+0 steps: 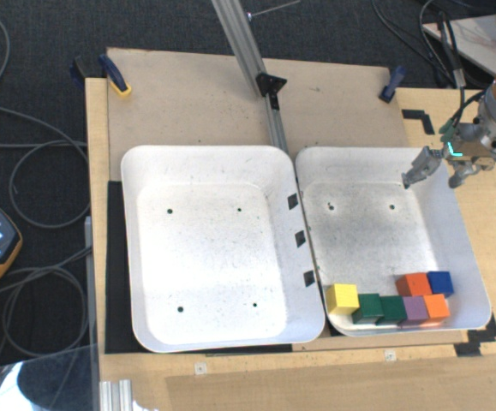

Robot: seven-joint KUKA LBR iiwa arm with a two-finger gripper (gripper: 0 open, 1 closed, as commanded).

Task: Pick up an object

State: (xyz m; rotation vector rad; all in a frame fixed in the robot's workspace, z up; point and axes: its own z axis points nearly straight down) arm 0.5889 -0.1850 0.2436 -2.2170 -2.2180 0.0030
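Lying bare of blocks at the bench's left, the left bin (205,247) plays no part in this step; its floor carries only dark specks and four small holes. Right of it, past the black clips along the shared wall, the right bin (376,229) holds every candidate: a huddle of blocks pressed along its near edge. The yellow block (343,297) stands at the huddle's left end, then two green blocks (380,308), a purple block (415,309), with a red block (415,284), an orange block (436,306) and a blue block (440,282) toward the near right corner. Farther right, the gripper (439,168) hangs over the bin's far right corner, its two fingers spread apart with nothing between them, well apart from the huddle.

Judged from this, the clean pick is the yellow block: its left face looks free, though the first green block touches its right side. A good approach would carry the gripper toward the near edge, centre it over that block, and turn the fingers so they close on faces that look free, not wedge against neighbours or the bin wall.
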